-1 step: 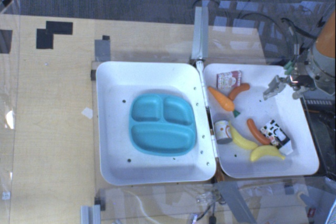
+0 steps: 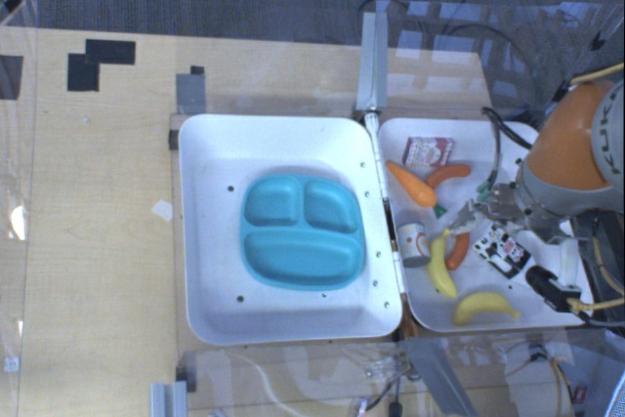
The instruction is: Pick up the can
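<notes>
You'll find the small white can with a red-marked label point(image 2: 411, 240) lying at the left edge of the right white bin point(image 2: 547, 319), against the wall shared with the left bin point(image 2: 205, 210). The hand point(image 2: 485, 210) hangs to its right, above the yellow banana point(image 2: 440, 267) and red sausage point(image 2: 458, 250); whether it's released or clenched, I cannot tell. Watch the crowding: that wall and the banana leave little room around the can, so the hand could strike them or catch fruit instead.

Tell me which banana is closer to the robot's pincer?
The upright-looking banana beside the can, just left of the pincer. The other banana lies lower, near the bin's front edge.
</notes>
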